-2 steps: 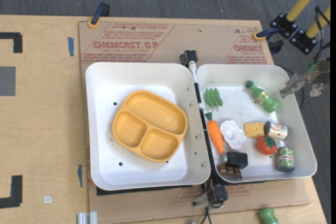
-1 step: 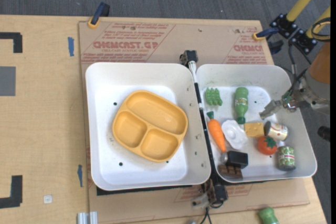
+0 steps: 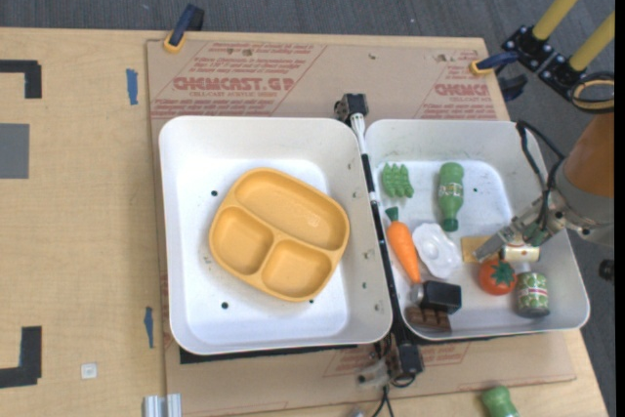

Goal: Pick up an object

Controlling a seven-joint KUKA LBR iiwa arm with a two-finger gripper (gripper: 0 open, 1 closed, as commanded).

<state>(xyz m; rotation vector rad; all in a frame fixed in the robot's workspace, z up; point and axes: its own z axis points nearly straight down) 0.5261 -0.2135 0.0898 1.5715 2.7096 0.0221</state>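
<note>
Red tomato (image 3: 495, 276) sits just below our pincer (image 3: 515, 239), in the right bin (image 3: 488, 137); we cannot tell its state. Crowding worries us: the can (image 3: 532, 293) and yellow block (image 3: 479, 249) beside the tomato could foul a grasp

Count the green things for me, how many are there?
4 that I can see: a green bottle and leafy greens in the right bin, a green can near that bin's front right corner, and one green piece on the bench outside. More may hide under the gripper.
</note>
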